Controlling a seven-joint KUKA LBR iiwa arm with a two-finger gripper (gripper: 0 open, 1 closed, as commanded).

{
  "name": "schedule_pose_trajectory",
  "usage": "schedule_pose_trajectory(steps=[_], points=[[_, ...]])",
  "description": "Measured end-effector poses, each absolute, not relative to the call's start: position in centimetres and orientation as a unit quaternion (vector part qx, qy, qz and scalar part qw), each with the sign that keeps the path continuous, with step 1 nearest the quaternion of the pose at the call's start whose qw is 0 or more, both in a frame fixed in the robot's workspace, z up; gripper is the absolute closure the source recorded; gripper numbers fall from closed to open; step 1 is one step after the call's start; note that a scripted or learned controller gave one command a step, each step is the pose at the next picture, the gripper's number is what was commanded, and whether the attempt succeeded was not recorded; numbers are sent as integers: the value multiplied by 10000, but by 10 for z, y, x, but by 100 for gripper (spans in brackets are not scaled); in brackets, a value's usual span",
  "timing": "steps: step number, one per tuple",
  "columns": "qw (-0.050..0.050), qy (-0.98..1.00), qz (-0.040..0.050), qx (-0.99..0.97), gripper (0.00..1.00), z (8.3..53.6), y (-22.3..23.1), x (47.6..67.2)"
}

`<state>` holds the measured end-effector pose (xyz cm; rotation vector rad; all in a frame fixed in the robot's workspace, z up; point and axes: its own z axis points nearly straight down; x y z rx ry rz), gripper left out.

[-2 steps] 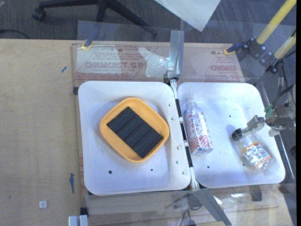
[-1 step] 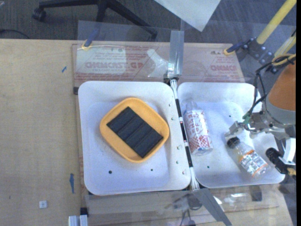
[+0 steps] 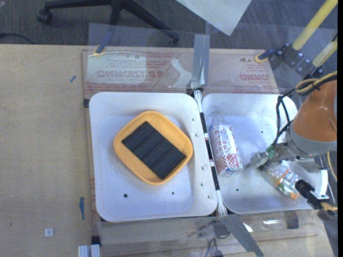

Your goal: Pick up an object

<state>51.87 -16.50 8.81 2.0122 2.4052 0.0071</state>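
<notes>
We see the gripper (image 3: 262,159) beside a clear bottle (image 3: 284,180); fingers' state we cannot tell, perhaps touching it

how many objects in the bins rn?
3. Orange tray in the left bin; red-and-white packet at the right bin's left side; a clear item under the arm. More may be hidden beneath the arm.

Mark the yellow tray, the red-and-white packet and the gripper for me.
yellow tray (image 3: 124,153): camera view, bare yellow rim at its left.
red-and-white packet (image 3: 224,149): camera view, middle of the wrapper.
gripper (image 3: 261,160): camera view, at its tip, right bin.
</notes>
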Motion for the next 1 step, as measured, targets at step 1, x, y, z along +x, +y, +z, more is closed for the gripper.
schedule_pose_trajectory(steps=[1], points=[[49,7652,34,6437,100,99,-167,519]])
